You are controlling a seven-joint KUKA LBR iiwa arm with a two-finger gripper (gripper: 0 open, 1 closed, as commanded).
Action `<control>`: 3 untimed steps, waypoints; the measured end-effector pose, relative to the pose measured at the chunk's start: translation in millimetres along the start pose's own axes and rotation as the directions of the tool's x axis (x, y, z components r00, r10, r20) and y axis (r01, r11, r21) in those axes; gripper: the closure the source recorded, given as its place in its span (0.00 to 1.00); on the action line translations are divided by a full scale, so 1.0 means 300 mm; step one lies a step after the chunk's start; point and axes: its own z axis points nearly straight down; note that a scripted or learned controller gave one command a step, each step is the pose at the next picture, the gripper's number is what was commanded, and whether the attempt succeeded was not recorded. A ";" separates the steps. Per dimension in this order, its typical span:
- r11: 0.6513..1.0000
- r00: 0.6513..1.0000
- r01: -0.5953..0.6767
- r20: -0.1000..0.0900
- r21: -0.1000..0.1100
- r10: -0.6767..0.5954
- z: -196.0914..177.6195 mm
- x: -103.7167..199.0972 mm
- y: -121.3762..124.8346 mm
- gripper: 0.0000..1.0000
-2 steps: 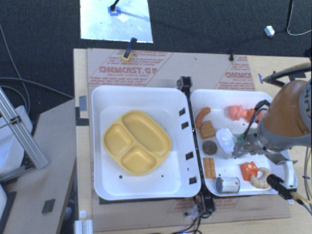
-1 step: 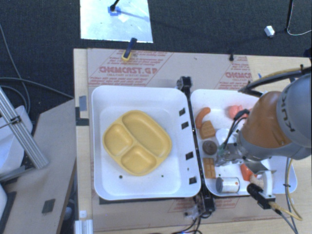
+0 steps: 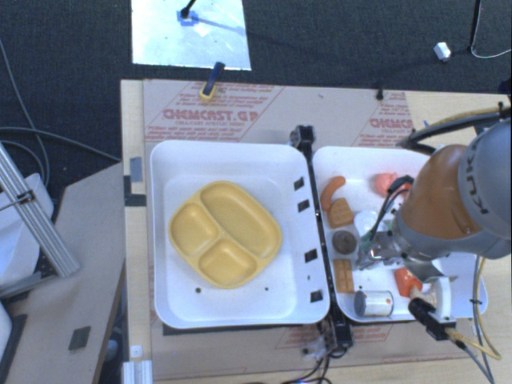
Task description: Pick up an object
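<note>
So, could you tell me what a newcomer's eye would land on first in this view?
Probably the yellow divided tray, lying alone in the left bin. Next, the grey arm with its orange band looming over the right bin, where small items crowd together: an orange sausage-shaped piece, a pink piece, a brown disc and a metal can near the front edge.

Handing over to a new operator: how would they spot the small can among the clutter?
Find the right bin, the one the arm reaches into. Along its near edge lies the small can, tipped on its side. Its shiny silver metal sets it apart from the orange and tan food pieces around it.
</note>
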 end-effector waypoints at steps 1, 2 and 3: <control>1.000 1.000 0.001 0.000 -0.002 -0.001 -0.034 0.000 0.003 1.00; 1.000 1.000 0.002 0.002 -0.005 -0.001 -0.310 0.004 0.003 1.00; 1.000 1.000 -0.001 0.001 0.002 0.001 -0.296 0.004 -0.002 0.00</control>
